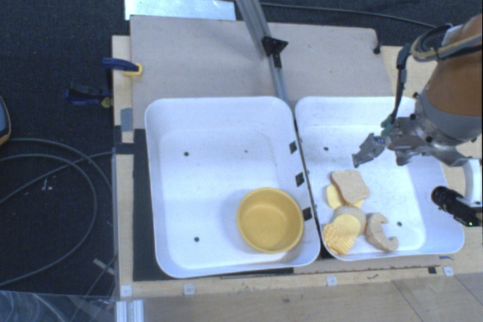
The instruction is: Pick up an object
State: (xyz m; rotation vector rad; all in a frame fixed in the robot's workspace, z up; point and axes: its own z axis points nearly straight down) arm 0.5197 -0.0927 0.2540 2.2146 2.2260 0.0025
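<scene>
Pincer [367,152], its opening hard to judge and apparently empty, hovers above the bread slice [351,185] in the right bin [441,241], poised for descent.

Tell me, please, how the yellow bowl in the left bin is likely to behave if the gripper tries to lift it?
The yellow bowl looks thin and plastic, so probably light and stiff. Its smooth rounded wall may slip between fingers; gripping the rim seems safer. Sitting upright and wide, it should slide rather than tip if nudged.

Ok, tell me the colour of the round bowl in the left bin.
Yellow round bowl, camera view.
</scene>
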